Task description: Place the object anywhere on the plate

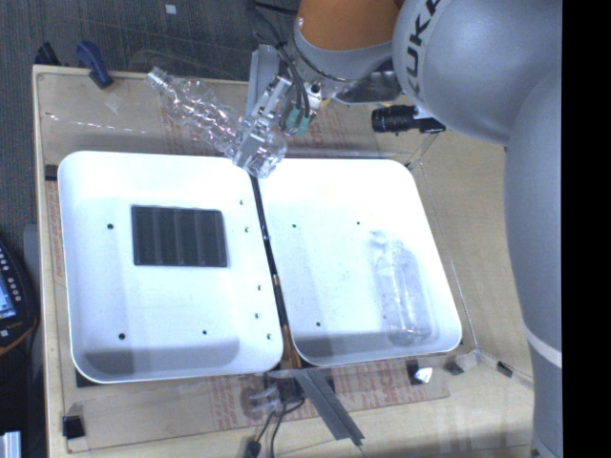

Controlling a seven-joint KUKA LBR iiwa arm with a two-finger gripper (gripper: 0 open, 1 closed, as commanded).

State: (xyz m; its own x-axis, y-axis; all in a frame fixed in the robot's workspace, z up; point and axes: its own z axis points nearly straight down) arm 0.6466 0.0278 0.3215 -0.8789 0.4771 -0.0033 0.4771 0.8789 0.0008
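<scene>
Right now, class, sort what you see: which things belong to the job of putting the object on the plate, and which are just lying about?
Job in hand:
gripper
clear bottle beside it
dark ribbed plate in the left bin

Lying about:
second clear bottle in the right bin
blue clamp, far left

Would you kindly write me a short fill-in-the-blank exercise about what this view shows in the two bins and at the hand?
1. The dark plate lies in the ____ bin.
2. A clear bottle lies in the ____ bin.
3. The hand grips a second clear ____, which sticks out up and to the left over the bench.

Missing words: left; right; bottle
</scene>
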